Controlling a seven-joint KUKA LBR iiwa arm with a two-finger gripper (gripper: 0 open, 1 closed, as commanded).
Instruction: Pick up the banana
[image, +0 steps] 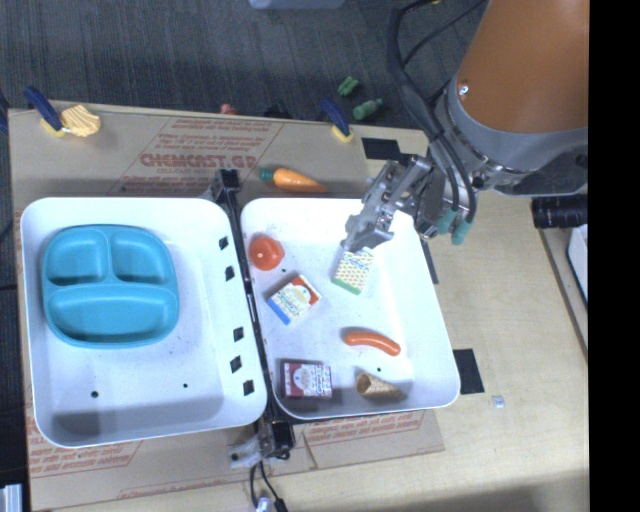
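Jaws hidden by the slant: apart or together, I cannot tell, with the gripper (362, 238) low over the right bin (425, 300).

Nearest, by that bin's front rim, lie a brown packet (304, 380) and a tan piece (379, 385), possibly the banana, though it is too small to be sure. Beyond them lie an orange sausage (372, 342), a small box (293, 299) and a red ball (265, 252). A speckled block (353, 271) sits just under the gripper. A blue tray (110, 285) fills the left bin (200, 390).
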